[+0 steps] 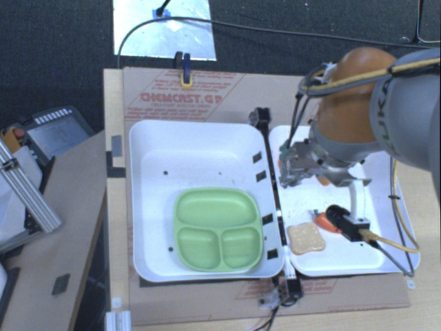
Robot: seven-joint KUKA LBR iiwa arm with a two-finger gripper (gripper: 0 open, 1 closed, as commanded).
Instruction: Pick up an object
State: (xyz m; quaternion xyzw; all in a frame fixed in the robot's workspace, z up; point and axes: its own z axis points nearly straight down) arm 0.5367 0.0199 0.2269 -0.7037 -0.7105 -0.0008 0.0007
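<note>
Aim is the main thing for this step. I judge that I am at the approach, with nothing taken yet, so I should choose one object and come down straight over its middle. My claw (293, 169) hangs low over the right bin (306, 202), close to the wall it shares with the left bin (200, 157). Whether the claw is spread or pressed together, I cannot tell from this angle. The candidates are a pale toast slice (306, 238), which lies beyond my claw toward the near rim, and a small orange piece (322, 220) just beside the toast, partly hidden. The toast is flat, so I think I must go down almost to the floor and grip it across its edges. A green divided plate (219, 228) sits on the other side of that wall. My arm (406, 116) reaches in from the side, its orange band (351, 95) high above the claw and the wrist bent downward.
</note>
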